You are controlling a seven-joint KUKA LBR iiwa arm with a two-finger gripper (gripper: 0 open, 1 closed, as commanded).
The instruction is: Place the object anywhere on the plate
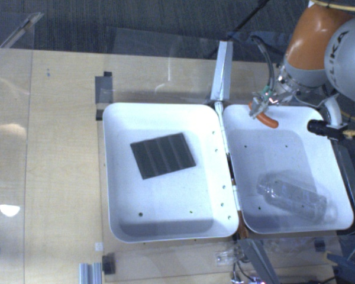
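Observation:
A small orange, carrot-like object (pixel 270 121) hangs at the back edge of the right bin (pixel 248 158), its upper end caught between the fingers of my gripper (pixel 261 107). The gripper is shut on it and tilts down from the orange-banded wrist at the upper right. The plate (pixel 163 155) is a dark grey ribbed rectangle lying flat in the left bin (pixel 165 232), well to the left of and nearer than the gripper.
A clear plastic bottle (pixel 291 195) lies on its side in the near half of the right bin. A metal post (pixel 220 76) rises behind the seam between the bins. A black cable plug (pixel 325 129) juts in from the right.

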